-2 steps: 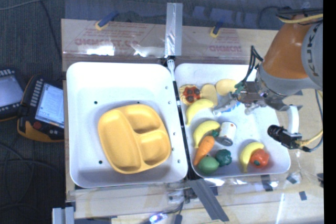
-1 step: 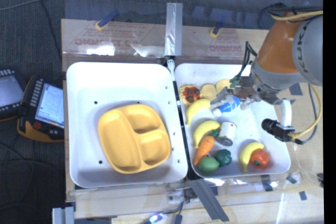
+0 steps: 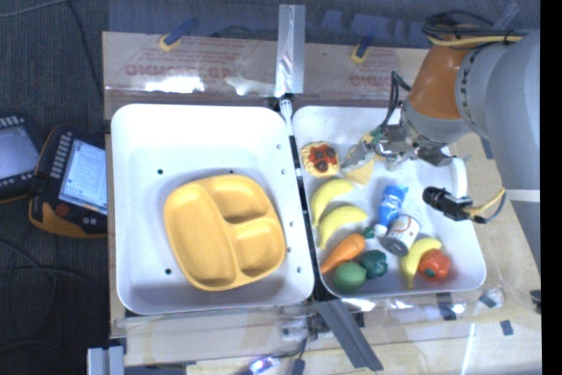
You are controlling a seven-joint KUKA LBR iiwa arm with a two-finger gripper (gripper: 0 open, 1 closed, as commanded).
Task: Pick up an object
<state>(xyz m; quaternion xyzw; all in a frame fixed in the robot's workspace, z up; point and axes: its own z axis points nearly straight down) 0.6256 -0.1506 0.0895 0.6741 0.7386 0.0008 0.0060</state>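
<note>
Left bin (image 3: 140, 189): holds a yellow divided tray (image 3: 226, 229).
Right bin (image 3: 470, 255): crowded with toy food.
Arm (image 3: 492, 92): reaches in over the right bin's far end.
Gripper (image 3: 373, 149): low near the bin's far wall, beside a small pizza piece (image 3: 320, 157); finger spacing cannot be told.
Bananas (image 3: 334, 208): just in front of the gripper.
Blue bottle (image 3: 392, 203): right of bananas, touching a can (image 3: 403, 233).
Carrot (image 3: 343, 251), green pieces (image 3: 360, 270): near front wall.

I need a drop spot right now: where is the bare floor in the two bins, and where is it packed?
Left bin: bare white floor rings the yellow divided tray, widest along the far and left walls. Right bin: crowded, with bananas, carrot, blue bottle and other toy food. The gripper hangs over its far end.
</note>
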